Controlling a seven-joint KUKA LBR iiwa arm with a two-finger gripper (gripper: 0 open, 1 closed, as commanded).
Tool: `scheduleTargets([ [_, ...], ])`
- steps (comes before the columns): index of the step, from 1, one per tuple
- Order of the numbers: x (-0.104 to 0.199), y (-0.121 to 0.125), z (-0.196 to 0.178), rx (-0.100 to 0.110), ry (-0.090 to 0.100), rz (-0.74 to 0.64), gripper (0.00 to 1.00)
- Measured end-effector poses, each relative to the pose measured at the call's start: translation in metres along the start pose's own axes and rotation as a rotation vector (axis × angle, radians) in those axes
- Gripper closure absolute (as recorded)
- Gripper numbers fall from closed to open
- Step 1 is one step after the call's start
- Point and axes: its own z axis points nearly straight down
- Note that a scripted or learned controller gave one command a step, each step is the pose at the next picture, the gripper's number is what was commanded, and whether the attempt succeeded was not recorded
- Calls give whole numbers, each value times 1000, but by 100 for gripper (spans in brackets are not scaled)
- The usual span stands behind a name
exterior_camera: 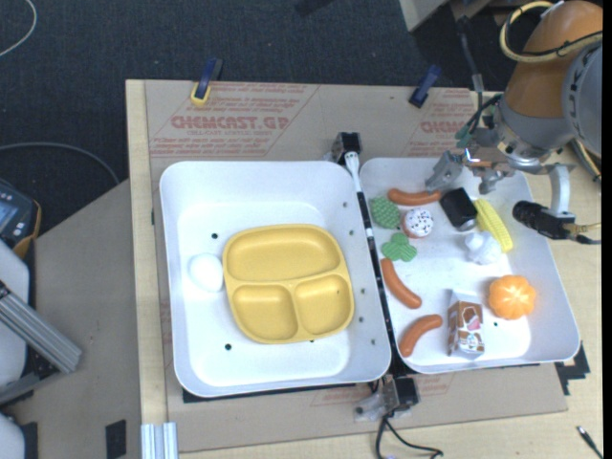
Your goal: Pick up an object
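Two shallow white bins sit side by side on the bench, the left bin bearing a yellow divided tray with a white egg just beside the tray's left edge. The right bin holds the loose pieces: a sausage near the top, a green leafy piece below it to the left, a speckled pink-and-white cupcake just right of that, and a second green piece lower down. Two more sausages lie further toward the near side, one slanted sausage by the bins' shared wall and a curved sausage near the front. A small brown-and-white carton stands beside that, with an orange to its right. A yellow corn cob lies tilted on the far right side, with a small white object touching its lower left. The arm comes in from the upper right, and its gripper hangs low over the far part of the right bin, its dark tip between the top sausage and the corn cob; whether it is spread or closed I cannot tell, and nothing can be seen held in it
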Motion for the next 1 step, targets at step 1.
scheduleTargets([
  [1,10,-1,50,-5,-2,0,0],
])
